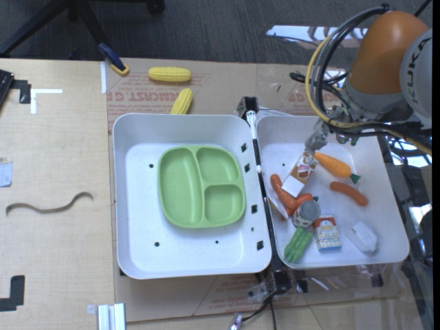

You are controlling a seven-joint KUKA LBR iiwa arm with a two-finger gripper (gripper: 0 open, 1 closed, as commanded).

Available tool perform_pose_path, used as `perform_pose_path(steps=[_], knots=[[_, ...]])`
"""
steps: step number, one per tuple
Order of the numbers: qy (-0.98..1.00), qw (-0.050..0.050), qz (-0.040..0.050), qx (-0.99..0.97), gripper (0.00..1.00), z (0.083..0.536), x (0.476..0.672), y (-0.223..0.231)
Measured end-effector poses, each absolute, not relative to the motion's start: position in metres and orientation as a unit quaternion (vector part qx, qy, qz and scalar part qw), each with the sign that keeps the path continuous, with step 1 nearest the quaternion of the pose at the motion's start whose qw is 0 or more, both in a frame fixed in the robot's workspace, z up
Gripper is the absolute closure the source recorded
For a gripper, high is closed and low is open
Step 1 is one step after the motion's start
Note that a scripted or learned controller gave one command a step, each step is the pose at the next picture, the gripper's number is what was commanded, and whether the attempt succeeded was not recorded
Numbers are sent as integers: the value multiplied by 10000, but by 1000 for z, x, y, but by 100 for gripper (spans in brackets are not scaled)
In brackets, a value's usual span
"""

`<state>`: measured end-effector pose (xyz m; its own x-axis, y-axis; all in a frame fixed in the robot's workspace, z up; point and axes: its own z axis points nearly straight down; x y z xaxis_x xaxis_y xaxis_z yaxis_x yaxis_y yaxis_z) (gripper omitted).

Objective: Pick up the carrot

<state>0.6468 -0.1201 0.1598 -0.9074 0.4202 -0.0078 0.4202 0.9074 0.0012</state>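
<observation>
The arm [395, 53] was cut off by the right edge; the gripper [317, 140] fingers were too small to be made out.

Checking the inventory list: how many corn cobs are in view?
2. One corn cob lies on the bench beyond the left bin, the other corn cob sits tilted just behind that bin's far rim. More may hide under the arm.

We look down on two bins side by side on the worktop [55, 157]. The left bin [130, 239] holds a divided plate [202, 185]. In the right bin [385, 239] the carrot [334, 165] lies toward the back, just right of the gripper [317, 140], a sausage [348, 193] in front of it. Two corn cobs [170, 75] lie behind the left bin.
</observation>
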Motion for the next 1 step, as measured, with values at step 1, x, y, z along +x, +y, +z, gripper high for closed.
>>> perform_pose_path(steps=[1], knots=[[9766,38,-5,2153,0,160,647,-120]])
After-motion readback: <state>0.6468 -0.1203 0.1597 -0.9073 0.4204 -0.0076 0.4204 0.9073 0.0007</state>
